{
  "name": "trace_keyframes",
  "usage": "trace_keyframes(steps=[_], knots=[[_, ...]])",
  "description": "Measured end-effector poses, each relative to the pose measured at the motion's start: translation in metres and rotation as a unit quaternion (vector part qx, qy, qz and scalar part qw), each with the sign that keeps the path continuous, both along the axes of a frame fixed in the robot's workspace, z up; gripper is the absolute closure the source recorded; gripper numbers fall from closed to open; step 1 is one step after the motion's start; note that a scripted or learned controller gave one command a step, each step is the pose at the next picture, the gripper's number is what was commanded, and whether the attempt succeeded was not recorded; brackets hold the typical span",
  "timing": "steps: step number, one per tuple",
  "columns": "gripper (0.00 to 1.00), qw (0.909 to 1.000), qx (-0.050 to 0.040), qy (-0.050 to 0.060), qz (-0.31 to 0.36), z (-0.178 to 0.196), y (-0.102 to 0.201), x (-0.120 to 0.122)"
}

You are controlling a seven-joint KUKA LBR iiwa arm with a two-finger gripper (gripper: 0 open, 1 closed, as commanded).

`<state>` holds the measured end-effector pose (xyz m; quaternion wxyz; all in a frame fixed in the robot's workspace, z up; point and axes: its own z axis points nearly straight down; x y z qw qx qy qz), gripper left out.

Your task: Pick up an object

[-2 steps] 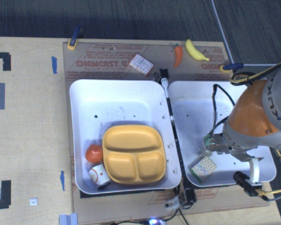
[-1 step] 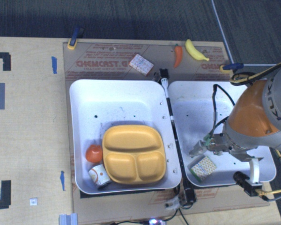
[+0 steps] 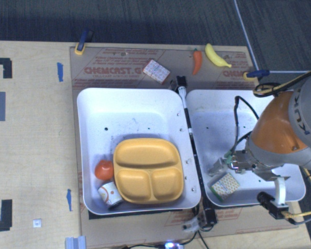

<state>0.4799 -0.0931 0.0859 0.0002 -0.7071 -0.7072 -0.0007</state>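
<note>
Two white bins (image 3: 88, 139), arm's jaws (image 3: 224, 165) above checkered sponge (image 3: 225, 184)

Hidden and truncated regions. We see the grey arm with its orange band (image 3: 280, 126) cut off by the right edge, its bulk covering part of the right-hand shallow white bin (image 3: 207, 113). The gripper (image 3: 225, 162) is too small and blurred for us to resolve its tips. Just below it, the green-and-white patterned square pad (image 3: 225, 185) shows no legible detail.
</note>
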Motion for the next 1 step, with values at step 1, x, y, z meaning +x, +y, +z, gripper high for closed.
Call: trace_keyframes(steps=[1], knots=[[1.0,1.0,-0.0004,-0.002,0.0,0.0103,-0.0002,0.0016]])
